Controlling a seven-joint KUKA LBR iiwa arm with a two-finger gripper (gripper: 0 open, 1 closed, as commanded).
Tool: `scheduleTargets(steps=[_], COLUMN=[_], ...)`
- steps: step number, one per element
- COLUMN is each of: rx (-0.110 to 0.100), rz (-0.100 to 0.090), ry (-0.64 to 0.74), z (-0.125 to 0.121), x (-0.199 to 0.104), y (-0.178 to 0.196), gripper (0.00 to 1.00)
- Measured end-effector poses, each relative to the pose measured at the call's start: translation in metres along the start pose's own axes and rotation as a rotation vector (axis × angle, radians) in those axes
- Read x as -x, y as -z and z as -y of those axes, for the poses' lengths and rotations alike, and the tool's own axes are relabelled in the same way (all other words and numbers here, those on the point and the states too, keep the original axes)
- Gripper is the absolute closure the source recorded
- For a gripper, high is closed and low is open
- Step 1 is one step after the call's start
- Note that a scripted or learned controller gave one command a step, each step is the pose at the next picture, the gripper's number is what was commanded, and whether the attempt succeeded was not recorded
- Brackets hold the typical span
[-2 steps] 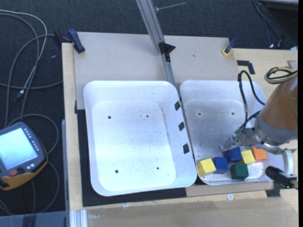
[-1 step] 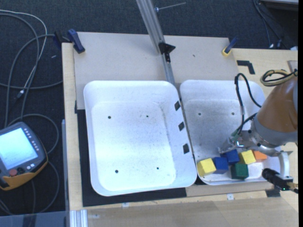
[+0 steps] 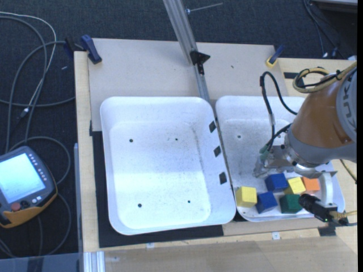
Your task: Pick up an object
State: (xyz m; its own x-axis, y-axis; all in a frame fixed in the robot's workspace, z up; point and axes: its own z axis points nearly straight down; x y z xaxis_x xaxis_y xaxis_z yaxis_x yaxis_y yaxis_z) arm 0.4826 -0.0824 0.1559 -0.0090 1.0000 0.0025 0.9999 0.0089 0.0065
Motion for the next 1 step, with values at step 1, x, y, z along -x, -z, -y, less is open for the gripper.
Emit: scheduleTargets(steps=[1], rx=[-0.005], rz=[0.006], ry=[-0.013], z=[-0.0465], x=[0.0787], y=[-0.0417], gripper=[1.00])
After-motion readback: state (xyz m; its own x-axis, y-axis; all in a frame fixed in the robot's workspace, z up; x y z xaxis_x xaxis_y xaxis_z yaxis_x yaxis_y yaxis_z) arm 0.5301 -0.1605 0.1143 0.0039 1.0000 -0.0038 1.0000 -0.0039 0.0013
